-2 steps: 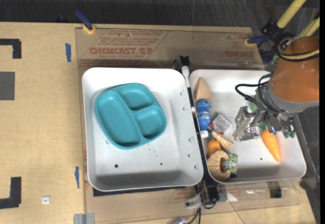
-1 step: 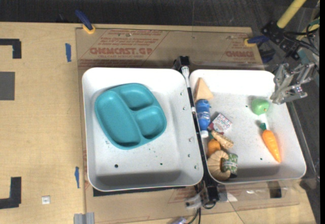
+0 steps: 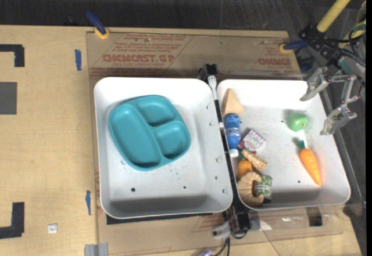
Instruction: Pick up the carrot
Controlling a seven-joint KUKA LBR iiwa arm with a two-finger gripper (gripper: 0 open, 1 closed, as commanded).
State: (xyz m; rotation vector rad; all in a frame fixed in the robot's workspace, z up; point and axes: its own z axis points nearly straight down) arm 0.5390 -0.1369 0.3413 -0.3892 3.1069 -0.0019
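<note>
1. Lying in the right bin [image 3: 343, 188], toward its right wall: the carrot [image 3: 310, 165], orange, tapered, a small green stub at its far end, thin tip pointing near and slightly right.
2. Resting flat on bare white floor, well apart from the clutter heaped against the bin's left wall: a blue bottle [image 3: 232, 131], a small printed packet [image 3: 254, 140], a tan wedge [image 3: 231, 101] and some brown and orange pieces further near.
3. Sitting just beyond the stub, close but seemingly not touching: a green round object [image 3: 298, 121].
4. Hovering at the far right corner of the bin, above the rim: the gripper [image 3: 329, 105], fingers [image 3: 311, 91] spread apart, nothing between them.
5. Occupying the left bin [image 3: 104, 150], unrelated to the job: a teal divided plate [image 3: 150, 130].
6. Judging by the glossy look: probably a plastic toy, so light, stiff, hard-skinned and fairly slippery; not fragile.
7. Best taken across the thick part, just below the stub, where the body is widest and the sides nearest parallel.
8. Worth avoiding: the narrow tip, likely to squirt out of a closing pincer because of the taper.
9. Needed for a clean hold: fingers turned square across the long axis, lowered either side, clear of the green round object and the nearby right wall.
10. Likely risk: rolling or skidding on the smooth floor if one finger lands first.
</note>
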